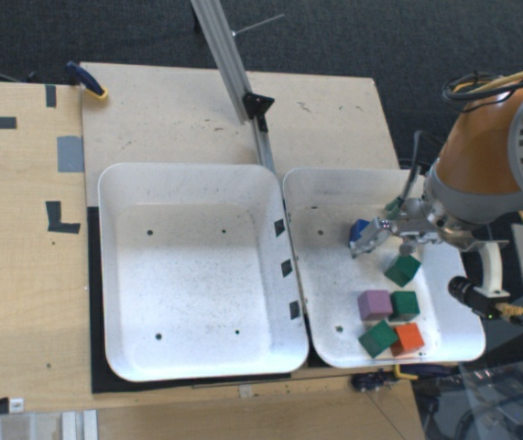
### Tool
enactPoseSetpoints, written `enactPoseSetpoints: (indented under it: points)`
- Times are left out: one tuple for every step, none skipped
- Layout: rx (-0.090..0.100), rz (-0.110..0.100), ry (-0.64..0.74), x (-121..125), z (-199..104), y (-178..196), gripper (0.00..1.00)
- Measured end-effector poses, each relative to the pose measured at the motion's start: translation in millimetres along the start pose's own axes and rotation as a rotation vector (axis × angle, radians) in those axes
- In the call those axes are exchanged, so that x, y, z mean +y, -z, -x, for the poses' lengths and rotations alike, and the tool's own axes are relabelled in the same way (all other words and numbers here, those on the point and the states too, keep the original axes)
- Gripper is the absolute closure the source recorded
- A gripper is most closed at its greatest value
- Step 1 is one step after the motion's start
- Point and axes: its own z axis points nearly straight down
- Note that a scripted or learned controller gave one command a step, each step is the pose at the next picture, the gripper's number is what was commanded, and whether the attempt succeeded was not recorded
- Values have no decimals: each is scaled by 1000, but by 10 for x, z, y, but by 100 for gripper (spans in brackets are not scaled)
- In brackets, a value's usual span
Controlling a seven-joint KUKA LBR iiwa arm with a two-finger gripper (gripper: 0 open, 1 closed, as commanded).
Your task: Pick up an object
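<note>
My gripper [377, 235] hangs over the middle of the right bin [330, 195], reaching in from the right below the orange wrist band. A small blue object [362, 236] sits at its tip; whether it is held or lies on the bin floor I cannot tell. Just below the gripper a green block [402, 269] lies tilted. Nearer the front of the bin are a purple block [375, 304], a second green block [405, 302], a third green block [379, 338] and an orange block [408, 337], packed close together.
The left bin [192, 264] stands beside the right one, their rims touching. A slanted metal rail [229, 53] runs from the top down to the bins' shared edge. A blue and yellow clamp [87, 79] lies at the back left of the bench.
</note>
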Motion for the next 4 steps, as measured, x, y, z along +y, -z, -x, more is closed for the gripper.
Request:
enactPoseSetpoints:
  points:
    - [0,1,1,42,-29,-453,0]
    - [1,-1,0,-20,-30,-1092,0]
    - [0,4,1,-5,-31,-958,100]
    - [-1,11,0,26,-16,-535,100]
